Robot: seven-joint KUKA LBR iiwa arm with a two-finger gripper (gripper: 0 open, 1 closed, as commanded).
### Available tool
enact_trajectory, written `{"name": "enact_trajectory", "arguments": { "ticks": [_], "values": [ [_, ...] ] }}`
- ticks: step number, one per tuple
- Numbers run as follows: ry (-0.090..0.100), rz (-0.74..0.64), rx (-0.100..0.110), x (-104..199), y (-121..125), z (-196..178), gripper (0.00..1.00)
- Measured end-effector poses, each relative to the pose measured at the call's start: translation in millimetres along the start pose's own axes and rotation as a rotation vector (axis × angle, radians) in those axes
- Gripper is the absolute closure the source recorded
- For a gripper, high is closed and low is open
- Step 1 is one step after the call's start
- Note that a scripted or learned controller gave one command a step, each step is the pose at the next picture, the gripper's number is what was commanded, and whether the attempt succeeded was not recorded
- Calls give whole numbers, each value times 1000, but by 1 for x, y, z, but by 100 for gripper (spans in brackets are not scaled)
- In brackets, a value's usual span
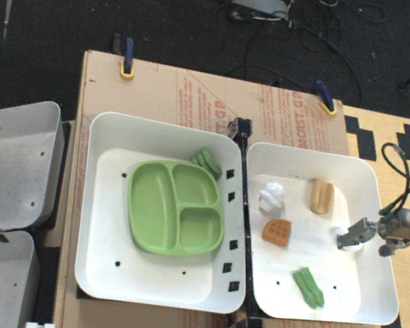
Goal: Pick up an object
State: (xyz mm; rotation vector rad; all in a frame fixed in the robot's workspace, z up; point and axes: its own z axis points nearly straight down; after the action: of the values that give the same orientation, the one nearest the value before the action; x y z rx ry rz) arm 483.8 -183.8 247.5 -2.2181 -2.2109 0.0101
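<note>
Seen from above at a slant, a bench topped with brown cardboard (202,92) carries two shallow white plastic bins side by side. The left bin (104,181) holds a light green divided plastic plate with three compartments (176,208), and a small dark green object (208,161) lies at the plate's upper right edge, touching it. The right bin (359,179) holds four loose items, any of which could be the one to pick up: a tan bread-roll-shaped toy (322,196) near the upper middle, a crumpled white lump (271,197) to its left, an orange-brown waffle-shaped toy (277,232) just below the lump, and a green pickle-shaped toy (310,287) near the bin's lower edge. The grey two-finger gripper (355,236) reaches in from the right, over the right side of this bin, with bare bin floor below it and no object between its fingers; whether the fingers are spread or closed cannot be told at this size. The roll and the waffle are nearest, yet both sit apart from it. As a judgement, the main risk is closing on nothing, since the gripper sits over bare floor. A further risk is that a fingertip strikes the bin's right wall or nudges a rounded toy aside instead of straddling it.
</note>
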Motion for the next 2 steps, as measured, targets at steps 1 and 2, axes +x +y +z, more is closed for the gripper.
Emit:
{"name": "enact_trajectory", "arguments": {
  "ticks": [1, 2],
  "values": [
    [-3, -3, -11, 0, 2, -6, 0],
    [-1, -1, -6, -5, -6, 45, 0]
  ]
}}
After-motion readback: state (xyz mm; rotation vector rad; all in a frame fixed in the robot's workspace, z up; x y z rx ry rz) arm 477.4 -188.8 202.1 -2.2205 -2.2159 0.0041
